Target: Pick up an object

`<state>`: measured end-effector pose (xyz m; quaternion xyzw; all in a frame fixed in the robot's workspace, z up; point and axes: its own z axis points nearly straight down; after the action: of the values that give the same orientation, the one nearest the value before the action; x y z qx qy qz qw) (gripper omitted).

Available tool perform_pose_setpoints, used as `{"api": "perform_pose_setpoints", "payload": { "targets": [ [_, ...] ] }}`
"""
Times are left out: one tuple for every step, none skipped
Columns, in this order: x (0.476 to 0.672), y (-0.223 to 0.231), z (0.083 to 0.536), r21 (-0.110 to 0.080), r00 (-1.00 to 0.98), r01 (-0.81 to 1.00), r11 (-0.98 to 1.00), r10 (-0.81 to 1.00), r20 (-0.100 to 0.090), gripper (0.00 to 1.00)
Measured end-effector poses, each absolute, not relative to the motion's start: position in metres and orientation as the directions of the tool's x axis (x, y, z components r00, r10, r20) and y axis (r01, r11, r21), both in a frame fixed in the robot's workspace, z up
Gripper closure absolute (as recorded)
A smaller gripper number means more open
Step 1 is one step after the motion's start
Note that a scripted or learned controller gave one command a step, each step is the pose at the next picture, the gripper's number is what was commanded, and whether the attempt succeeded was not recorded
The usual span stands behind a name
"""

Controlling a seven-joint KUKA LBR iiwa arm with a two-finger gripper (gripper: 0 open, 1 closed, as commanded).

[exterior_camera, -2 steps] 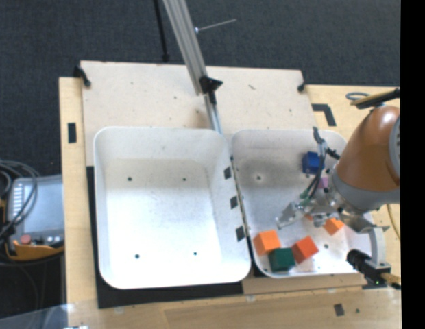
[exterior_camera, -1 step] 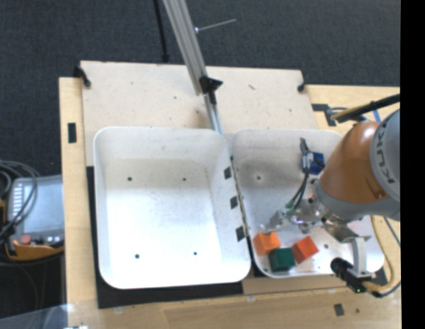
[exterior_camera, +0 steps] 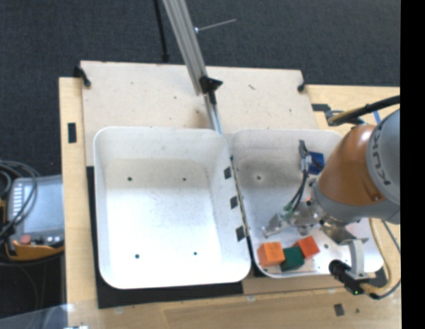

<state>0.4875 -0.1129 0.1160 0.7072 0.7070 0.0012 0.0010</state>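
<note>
In right bin point(exterior_camera: 267, 156): end effector point(exterior_camera: 284, 219) above orange block point(exterior_camera: 271, 253); lettering unreadable.

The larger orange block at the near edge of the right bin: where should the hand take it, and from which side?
Probably from straight above, closing on the two free sides of the larger orange block, far and near. Its right side touches a dark green block, and the right white bin has its wall close on the block's left.
</note>
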Motion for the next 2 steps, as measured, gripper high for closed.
{"api": "perform_pose_setpoints", "payload": {
  "targets": [
    [0.488,-0.114,0.125,0.005,0.009,1.000,-0.009,1.000,0.001,1.00],
    [0.494,-0.113,0.168,0.006,-0.003,1.000,0.003,1.000,-0.001,1.00]
  ]
}}
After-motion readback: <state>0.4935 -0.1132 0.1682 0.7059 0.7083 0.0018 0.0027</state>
